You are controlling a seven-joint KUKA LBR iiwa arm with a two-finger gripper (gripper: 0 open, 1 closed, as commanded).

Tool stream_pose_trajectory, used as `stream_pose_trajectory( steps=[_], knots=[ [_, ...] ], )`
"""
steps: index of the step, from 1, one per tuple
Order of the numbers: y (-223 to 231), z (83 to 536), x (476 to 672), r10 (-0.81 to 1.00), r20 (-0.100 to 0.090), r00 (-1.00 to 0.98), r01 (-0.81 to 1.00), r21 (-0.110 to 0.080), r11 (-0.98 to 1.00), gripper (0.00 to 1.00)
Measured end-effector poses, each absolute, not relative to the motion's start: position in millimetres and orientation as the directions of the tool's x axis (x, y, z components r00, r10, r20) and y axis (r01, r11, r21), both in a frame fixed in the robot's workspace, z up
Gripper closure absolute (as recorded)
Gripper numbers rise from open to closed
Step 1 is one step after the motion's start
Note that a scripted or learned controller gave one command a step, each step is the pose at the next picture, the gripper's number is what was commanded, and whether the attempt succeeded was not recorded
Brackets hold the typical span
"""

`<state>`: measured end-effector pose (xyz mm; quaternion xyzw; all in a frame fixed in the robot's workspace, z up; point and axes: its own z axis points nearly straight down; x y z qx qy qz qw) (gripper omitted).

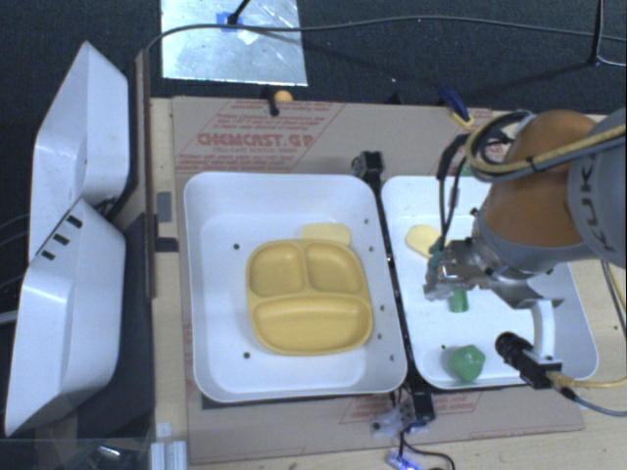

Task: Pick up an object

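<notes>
My gripper [444,280] hangs over the middle of the right bin [578,360], below the arm's orange band. A small dark green piece [458,302] shows right at the gripper's lower edge; whether it is gripped or just lying beneath is unclear. A rounded green object [465,362] lies near the bin's front wall, apart from the gripper. A pale yellow object [422,238] rests at the bin's left side, just up and left of the gripper.
The left bin [220,262] holds a yellow divided plate [309,297] and a pale yellow flat piece [326,232] behind it. A black bracket [524,357] of the arm juts out over the right bin's front. Cables loop above the wrist.
</notes>
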<state>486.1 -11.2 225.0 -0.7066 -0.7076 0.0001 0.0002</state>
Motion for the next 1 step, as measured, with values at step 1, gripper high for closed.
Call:
stream_pose_trajectory(
  steps=[1],
  knots=[
    [-11.9,225.6,486.3,1.0,0.0,0.0,1.0,0.001,0.0,0.0]
  ],
)
